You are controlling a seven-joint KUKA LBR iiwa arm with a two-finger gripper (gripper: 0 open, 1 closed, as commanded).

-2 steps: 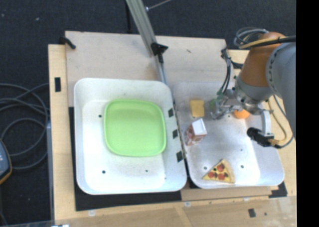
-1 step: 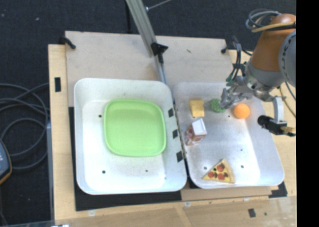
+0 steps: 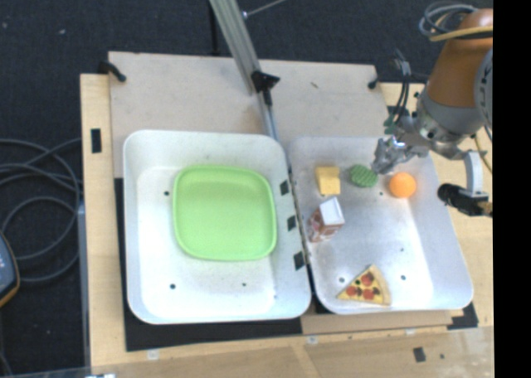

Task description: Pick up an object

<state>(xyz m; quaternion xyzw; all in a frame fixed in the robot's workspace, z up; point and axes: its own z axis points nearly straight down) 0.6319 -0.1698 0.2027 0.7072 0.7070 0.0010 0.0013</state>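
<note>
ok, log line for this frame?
hand over right bin | beside green piece | orange near | nothing seen held

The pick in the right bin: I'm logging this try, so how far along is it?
Done: the gripper is over the right bin, beside the green piece and the orange ball. In hand: nothing visibly between its fingers. Left: grasping and lifting; the yellow block, the pizza slice and the other items lie on the bin floor.
</note>
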